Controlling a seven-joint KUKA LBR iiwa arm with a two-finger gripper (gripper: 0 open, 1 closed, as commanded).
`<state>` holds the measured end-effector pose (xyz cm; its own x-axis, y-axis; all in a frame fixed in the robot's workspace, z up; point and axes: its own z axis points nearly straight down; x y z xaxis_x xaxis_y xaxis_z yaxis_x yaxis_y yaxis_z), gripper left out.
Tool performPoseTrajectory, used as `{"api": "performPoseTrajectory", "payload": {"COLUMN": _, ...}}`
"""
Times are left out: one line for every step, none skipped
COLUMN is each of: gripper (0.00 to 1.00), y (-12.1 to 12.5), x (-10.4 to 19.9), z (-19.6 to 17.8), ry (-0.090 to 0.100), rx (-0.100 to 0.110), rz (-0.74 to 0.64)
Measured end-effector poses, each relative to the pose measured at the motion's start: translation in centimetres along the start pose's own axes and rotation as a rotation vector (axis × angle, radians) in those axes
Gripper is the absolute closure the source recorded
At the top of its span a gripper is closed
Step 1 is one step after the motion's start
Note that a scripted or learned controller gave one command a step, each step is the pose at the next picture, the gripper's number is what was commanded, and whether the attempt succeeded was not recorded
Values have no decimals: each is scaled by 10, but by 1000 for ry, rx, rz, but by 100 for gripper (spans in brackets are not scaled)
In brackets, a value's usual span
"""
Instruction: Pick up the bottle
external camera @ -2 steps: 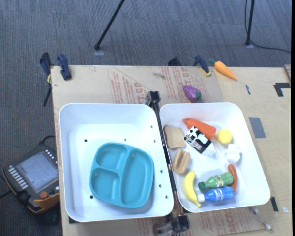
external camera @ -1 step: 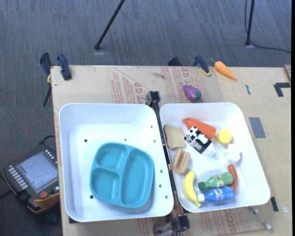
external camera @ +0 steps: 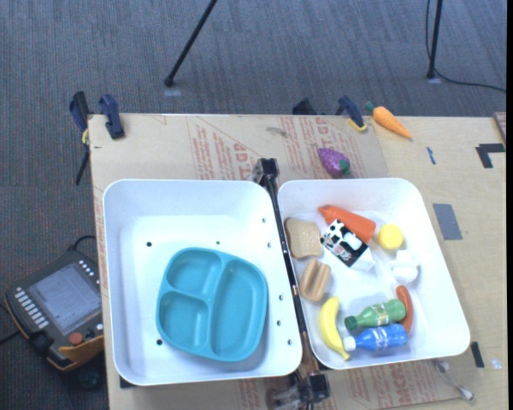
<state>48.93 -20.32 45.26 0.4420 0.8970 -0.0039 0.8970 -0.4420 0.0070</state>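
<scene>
- Green plastic marks the target: a green bottle (external camera: pixel 376 316) lies on its side in the right bin (external camera: pixel 427 220), near that bin's front wall, its cap toward the banana (external camera: pixel 330 325).
- Just in front of the green bottle lies a blue bottle (external camera: pixel 377 339) with a white cap, the two nearly touching along their length; either would answer the task, I judge.
- Relative to the green bottle, the banana sits at its cap end, and an orange-red piece, perhaps a sausage (external camera: pixel 404 306), rests against its far end.
- Further back from the green bottle are a bread slice (external camera: pixel 303 238), a bun (external camera: pixel 315 278), a cow-patterned carton (external camera: pixel 343 243), a carrot (external camera: pixel 349 221) and a lemon (external camera: pixel 391 237).
- To do the step well, the descent should probably come straight down over the green bottle's body, fingers spanning its narrow width, one going into the slim gap beside the blue bottle.
- A grip at the middle of the body looks safest; the rounded plastic may roll or slip.
- As for the jaws, I cannot tell how far open they are or whether they hold anything.
- Left of the green bottle, the other bin (external camera: pixel 120 229) carries a teal divided plate (external camera: pixel 212 304).
</scene>
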Motion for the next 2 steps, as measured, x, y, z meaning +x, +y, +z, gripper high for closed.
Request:
{"api": "performPoseTrajectory", "payload": {"gripper": 100, "y": 1, "x": 1, "z": -10, "ry": -1, "rx": -2, "rz": -10}}
{"api": "performPoseTrajectory", "payload": {"gripper": 100, "y": 2, "x": 3, "z": -19, "ry": -2, "rx": -6, "rz": -21}}
